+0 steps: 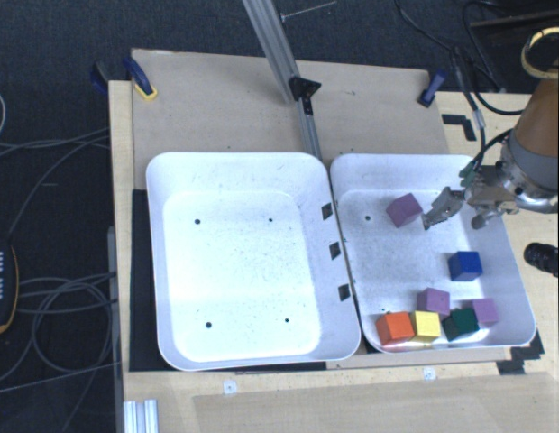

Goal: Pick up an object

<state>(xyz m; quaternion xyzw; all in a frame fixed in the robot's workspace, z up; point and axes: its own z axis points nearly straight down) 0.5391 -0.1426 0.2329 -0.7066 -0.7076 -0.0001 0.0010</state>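
Note:
The right bin [370, 269] holds several small blocks. A purple block [404, 210] lies near its back, just left of my gripper [459, 215]. The gripper hangs over the bin's back right part, open, with nothing between its fingers; its left finger [438, 211] is close to the purple block but apart from it. A blue block [464, 265] sits below the gripper. Along the front edge lie an orange block [396, 327], a yellow block [426, 325], a green block [460, 323] and two small purple blocks [434, 299] [484, 310].
The left bin [171, 242] stands beside the right one, with black clips [334, 251] along the shared wall. A metal pole [279, 52] slants in from the back. Blue clamps [140, 79] [432, 87] hold the board's back corners.

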